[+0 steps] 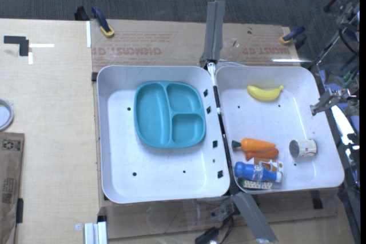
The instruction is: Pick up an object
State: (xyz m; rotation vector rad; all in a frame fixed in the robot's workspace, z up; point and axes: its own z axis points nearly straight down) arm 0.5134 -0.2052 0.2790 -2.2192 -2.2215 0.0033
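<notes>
Right bin, four loose items; left bin, one plate.

Banana (265,92) lies near the right bin's (297,74) far wall, long axis left-right, ends curled up, open floor all round it. Carrot (258,148) lies left-right, green end left, just beside a blue bottle (257,172) crowding the near wall. Small cup (303,148) lies on its side, apart. Smooth teal divided plate (170,114) sits in the left bin (114,140). Hand (327,101) possibly at the right rim; grip unreadable.

2 white bins (108,140) on the bench (46,83) — clamps (103,24) behind.
</notes>
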